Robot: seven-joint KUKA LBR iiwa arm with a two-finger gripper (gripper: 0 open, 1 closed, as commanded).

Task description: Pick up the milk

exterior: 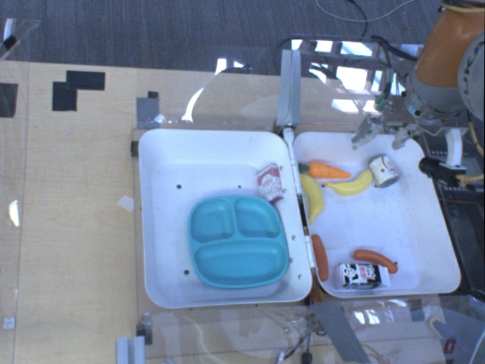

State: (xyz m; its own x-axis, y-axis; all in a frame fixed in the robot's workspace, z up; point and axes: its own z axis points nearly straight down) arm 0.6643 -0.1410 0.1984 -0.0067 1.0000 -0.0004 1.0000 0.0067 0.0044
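The milk [362,275] is a small carton with a black-and-white cow pattern. It lies on its side near the front edge of the right bin [424,226]. My gripper [381,136] hovers over the far edge of that bin, well behind the milk. Its fingers are spread open with nothing between them. The arm reaches in from the upper right, its orange band above the wrist.
In the right bin lie a carrot [328,171], two bananas [350,184], a small can [384,171] and two sausages [374,258], one close behind the milk. The left bin [163,203] holds a blue divided plate [238,241] and a red packet [270,182].
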